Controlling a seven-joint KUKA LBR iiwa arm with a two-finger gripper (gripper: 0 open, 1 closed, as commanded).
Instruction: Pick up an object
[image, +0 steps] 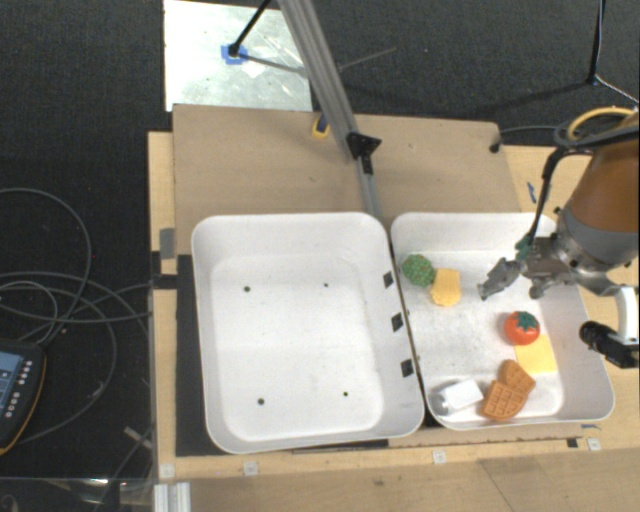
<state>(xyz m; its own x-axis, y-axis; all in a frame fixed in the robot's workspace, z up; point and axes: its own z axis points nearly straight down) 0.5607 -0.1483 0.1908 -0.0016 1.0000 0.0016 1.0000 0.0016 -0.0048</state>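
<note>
My gripper (517, 284) hangs over the upper middle of the right bin (577, 405), its two dark fingers spread open with nothing between them. A yellow block (447, 287) lies just left of the left fingertip, beside a green broccoli piece (418, 269). Just below the gripper is a red tomato (520, 327), resting against a flat yellow cheese slice (539, 356). At the bin's front lie a brown waffle (507, 392) and a small white object (459, 395).
The left bin (215, 300) sits beside the right one, with black clips (397, 321) along the shared wall. A grey slanted pole (330, 80) crosses the back of the bench. Cables lie on the dark floor at the left.
</note>
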